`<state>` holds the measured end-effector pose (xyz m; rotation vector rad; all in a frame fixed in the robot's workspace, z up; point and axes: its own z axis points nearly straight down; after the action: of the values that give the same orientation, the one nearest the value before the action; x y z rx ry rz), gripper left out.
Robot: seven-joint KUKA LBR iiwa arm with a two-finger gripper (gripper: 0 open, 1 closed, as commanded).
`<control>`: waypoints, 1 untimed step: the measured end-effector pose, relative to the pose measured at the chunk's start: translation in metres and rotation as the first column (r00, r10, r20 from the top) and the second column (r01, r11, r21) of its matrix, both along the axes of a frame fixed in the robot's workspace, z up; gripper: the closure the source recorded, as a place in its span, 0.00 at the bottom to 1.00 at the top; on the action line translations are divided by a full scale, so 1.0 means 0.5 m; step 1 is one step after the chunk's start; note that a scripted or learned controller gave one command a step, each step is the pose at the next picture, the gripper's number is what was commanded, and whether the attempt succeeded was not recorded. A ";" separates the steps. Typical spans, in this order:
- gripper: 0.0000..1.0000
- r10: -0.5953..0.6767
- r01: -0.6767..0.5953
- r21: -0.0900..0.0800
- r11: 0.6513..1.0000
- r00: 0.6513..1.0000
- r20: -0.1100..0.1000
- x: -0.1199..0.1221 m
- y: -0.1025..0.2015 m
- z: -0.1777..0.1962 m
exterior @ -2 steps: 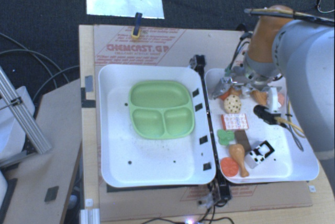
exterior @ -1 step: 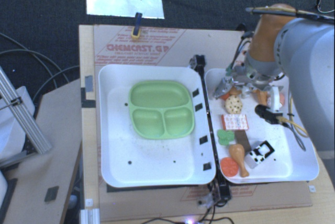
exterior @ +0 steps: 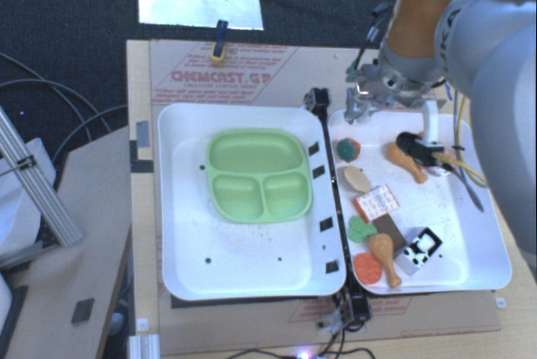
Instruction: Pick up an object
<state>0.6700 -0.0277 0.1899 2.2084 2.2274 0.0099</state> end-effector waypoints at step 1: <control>1.00 0.000 0.000 -0.001 1.000 1.000 -0.001 0.000 -0.007 0.014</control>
<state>0.6702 -0.0310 0.1969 2.2082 2.2269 0.0077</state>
